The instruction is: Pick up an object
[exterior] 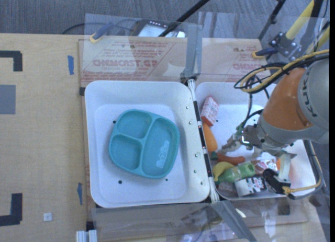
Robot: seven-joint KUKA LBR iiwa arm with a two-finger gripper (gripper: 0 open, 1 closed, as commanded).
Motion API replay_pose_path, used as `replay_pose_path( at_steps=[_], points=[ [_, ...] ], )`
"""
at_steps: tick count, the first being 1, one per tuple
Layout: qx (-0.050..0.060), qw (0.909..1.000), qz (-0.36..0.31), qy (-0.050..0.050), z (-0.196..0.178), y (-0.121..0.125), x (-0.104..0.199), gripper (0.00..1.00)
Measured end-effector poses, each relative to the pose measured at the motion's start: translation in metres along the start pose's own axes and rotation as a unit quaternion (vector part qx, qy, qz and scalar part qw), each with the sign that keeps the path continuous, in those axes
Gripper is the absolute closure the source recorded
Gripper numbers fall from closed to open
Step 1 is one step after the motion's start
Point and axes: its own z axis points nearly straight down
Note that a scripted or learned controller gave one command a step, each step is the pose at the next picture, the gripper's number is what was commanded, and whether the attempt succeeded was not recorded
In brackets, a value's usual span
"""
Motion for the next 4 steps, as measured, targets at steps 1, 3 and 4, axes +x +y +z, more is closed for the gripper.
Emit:
replay_pose_path(
  at_steps=[1,3,4],
  points=[
    [-0.006,1.0,-0.003,0.0,-0.002,-0.035,0.003,0.0],
    [-0.002,1.0,-0.005,0.0,-0.011,-0.023,-0.002,1.0],
    [0.005,0.9995,0.03,0.0,-0.119,-0.02,0.061,1.0]
  ],
)
